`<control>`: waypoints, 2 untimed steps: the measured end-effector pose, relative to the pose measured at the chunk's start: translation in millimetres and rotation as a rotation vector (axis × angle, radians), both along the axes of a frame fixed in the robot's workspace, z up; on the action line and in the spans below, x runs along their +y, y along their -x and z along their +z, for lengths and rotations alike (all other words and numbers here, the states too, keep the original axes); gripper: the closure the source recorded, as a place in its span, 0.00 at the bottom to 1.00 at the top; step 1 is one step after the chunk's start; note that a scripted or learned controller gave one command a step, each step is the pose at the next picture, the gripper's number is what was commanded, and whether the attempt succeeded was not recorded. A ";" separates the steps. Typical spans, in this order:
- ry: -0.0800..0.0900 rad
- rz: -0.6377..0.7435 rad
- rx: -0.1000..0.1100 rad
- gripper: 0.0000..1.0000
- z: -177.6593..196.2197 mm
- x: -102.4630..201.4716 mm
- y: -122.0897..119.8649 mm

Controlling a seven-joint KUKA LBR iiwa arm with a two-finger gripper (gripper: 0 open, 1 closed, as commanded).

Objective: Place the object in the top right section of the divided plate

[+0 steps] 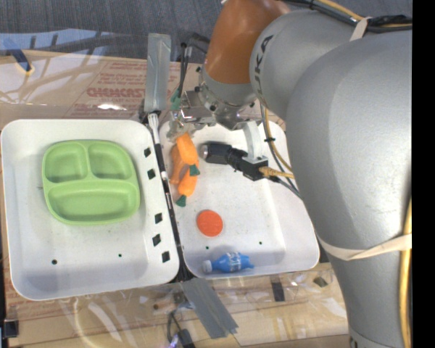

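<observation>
Carrots (184,167), two orange toy pieces with green tops, lie in the right bin (275,223) against its left wall, one just above the other and touching. They are the items nearest the gripper and sit well apart from the divided plate.

Nearest the camera, at the front edge of the right bin, a small blue bottle (228,263) lies on its side. Just beyond it, an orange disc (209,222) rests flat on the bin floor, below the lower carrot and apart from it.

Left bin (14,194): a green divided plate (91,182) sits flat in its upper half, with one long compartment at the near side and two smaller ones at the far side. All three compartments are bare green.

Gripper (180,130) is positioned at the far left corner of the right bin, just above the upper carrot. Whether it is wide, narrow or gripping cannot be determined; the wrist and cabling obscure the tip. A black fitting (232,158) projects from the wrist over the bin floor, right of the carrots.

Farther back, the orange band (235,38) and grey arm (348,158) cover the right side of the bench.
</observation>
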State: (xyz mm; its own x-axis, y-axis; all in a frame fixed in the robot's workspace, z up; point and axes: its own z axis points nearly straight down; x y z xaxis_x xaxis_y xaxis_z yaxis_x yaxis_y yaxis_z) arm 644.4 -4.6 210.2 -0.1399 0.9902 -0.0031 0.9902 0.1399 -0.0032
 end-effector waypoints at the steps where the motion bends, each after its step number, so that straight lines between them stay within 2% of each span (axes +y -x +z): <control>1: -0.003 0.115 -0.004 1.00 -19.2 78.4 -11.9; 2: -0.004 0.213 0.002 1.00 -19.0 73.4 37.3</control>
